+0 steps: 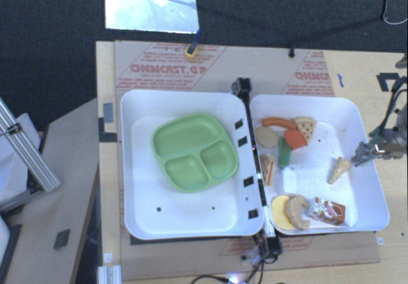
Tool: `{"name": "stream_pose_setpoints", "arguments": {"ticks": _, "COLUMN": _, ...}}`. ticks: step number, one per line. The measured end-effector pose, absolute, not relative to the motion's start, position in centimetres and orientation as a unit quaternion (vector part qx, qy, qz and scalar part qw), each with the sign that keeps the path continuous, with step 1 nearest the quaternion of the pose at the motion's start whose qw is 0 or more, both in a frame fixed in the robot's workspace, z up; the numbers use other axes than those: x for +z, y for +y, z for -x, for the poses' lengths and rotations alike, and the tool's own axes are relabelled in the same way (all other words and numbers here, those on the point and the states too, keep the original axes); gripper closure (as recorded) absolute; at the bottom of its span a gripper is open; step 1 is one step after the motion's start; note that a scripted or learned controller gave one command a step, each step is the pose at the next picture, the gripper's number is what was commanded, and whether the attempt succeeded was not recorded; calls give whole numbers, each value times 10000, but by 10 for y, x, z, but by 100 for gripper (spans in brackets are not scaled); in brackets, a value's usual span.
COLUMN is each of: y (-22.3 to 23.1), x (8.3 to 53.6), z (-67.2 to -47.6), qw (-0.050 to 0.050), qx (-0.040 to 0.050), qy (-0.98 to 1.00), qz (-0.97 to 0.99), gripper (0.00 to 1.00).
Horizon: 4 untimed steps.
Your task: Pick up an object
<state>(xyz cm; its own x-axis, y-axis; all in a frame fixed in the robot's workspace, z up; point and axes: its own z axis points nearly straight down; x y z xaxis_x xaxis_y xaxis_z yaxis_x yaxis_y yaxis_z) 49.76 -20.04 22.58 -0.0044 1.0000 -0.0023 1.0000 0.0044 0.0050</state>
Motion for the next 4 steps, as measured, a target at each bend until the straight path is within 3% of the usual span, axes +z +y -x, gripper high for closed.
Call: {"name": "stream_pose_setpoints", "arguments": {"ticks": 4, "y": -22, "x": 236, "z": -643, "qw": 16, "qx": 21, "qy": 7100, "qz": -7042, "gripper": 100}}
